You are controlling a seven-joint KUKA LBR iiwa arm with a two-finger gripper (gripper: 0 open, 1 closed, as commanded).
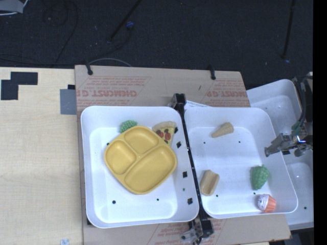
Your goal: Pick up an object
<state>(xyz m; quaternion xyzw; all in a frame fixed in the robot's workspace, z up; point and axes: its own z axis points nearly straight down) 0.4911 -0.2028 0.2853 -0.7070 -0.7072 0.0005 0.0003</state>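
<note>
The right bin (240, 119) holds several small items. A pale tan wedge (222, 130) lies near its back, and a tan bread-like piece (208, 182) sits at the front left. A green bumpy item (260, 177) lies at the right, with an orange and white item (265, 203) in the front right corner. My gripper (284, 145) hangs at the bin's right rim, above and right of the green item, touching nothing I can see.
The left bin (97, 137) holds a yellow divided plate (141, 158), a small green item (128, 125) and a pizza-slice toy (165, 131) behind the plate. A black divider (185, 152) runs between the bins. Another white tub (281, 103) stands at the far right.
</note>
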